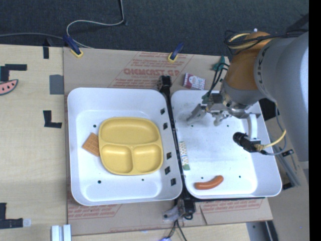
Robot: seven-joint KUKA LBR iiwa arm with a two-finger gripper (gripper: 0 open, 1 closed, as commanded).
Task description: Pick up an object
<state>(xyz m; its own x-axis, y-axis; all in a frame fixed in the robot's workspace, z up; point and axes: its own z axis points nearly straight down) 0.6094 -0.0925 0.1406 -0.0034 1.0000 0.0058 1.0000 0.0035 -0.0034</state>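
A small sausage point(208, 183) lies near the front edge of the right bin point(225, 154). A yellow divided plate point(131, 145) rests in the left bin point(85, 109), with a tan cracker-like piece point(91, 144) tucked at its left side. My gripper point(206, 116) hangs over the back part of the right bin, well behind the sausage. Its fingers point(195, 115) are spread open with nothing between them.
A small printed strip point(183, 154) lies along the right bin's left wall. A red packet point(193, 81) sits on the cardboard behind the bins. The arm's wrist and a black cable fitting point(245, 140) reach over the right bin's right half.
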